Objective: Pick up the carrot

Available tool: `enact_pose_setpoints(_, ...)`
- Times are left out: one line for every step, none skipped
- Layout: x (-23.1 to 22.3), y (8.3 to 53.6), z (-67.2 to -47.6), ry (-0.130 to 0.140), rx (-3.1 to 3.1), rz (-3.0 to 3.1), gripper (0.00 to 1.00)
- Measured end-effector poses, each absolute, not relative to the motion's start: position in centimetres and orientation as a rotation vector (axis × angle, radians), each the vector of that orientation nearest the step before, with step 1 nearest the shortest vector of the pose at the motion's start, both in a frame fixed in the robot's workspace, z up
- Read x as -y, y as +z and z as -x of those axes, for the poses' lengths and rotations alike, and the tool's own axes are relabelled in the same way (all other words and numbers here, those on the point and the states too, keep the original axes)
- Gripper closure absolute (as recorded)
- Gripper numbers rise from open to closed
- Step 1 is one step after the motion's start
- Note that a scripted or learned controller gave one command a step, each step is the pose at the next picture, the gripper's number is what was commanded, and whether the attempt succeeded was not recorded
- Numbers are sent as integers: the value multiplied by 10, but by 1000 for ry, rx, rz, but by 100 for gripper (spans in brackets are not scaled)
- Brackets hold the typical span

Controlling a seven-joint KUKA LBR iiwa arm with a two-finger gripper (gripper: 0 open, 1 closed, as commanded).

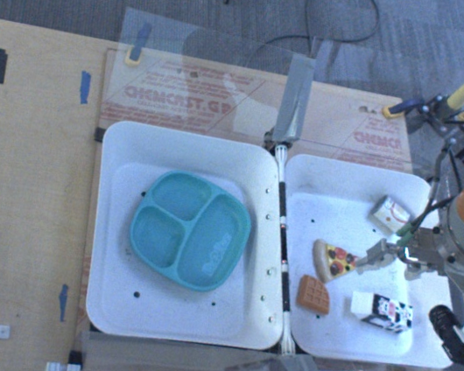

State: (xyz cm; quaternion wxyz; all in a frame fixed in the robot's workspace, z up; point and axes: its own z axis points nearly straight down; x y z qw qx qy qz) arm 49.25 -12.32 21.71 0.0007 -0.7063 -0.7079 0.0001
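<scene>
Progress so far looks like zero. The gripper (377,255) hangs just right of the pizza slice (333,260), and I can't tell if it's clenched or released. Nothing is lifted. Honestly can't tell where the carrot is; the waffle (314,294) lies just below the pizza slice.

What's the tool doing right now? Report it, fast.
Tool: over the right bin, beside the pizza slice; open or closed cannot be told; nothing visibly held.

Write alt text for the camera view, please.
The gripper reaches from the right into the right bin, beside a pizza slice toy, with a waffle toy nearby. The left bin holds a teal divided plate.
</scene>
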Motion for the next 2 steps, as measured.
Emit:
enact_pose_setpoints(99,127,-479,0,2216,2225,0)
enact_pose_setpoints(109,97,-488,-25,2835,1395,0)
